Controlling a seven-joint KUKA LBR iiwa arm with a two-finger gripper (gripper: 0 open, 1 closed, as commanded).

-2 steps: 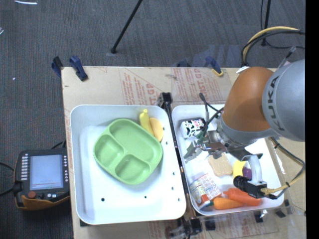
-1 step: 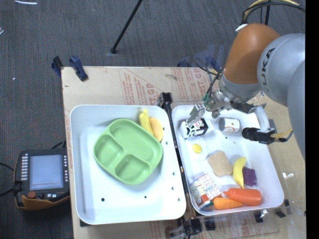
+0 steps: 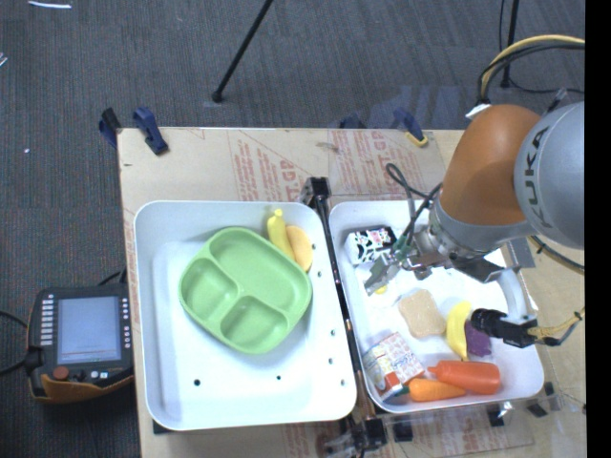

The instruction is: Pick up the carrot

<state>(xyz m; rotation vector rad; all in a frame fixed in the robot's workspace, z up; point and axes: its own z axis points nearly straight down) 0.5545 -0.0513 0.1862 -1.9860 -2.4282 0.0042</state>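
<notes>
Pincer (image 3: 382, 275) over the right bin (image 3: 530, 389), grip state unclear; carrot (image 3: 434, 389) half-hidden behind red sausage (image 3: 468, 375).

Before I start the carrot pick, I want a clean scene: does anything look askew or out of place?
Nothing looks spilled or damaged. The green divided plate sits askew in the left bin, and the carrot lies against the right bin's near wall.

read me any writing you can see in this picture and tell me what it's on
"KUKA": on the grey arm, running up its casing.
Red print on the cardboard under the bins: too blurred to read.
Label on the small carton in the right bin: too small to read.
Screen of the handheld pendant: nothing legible.
</notes>
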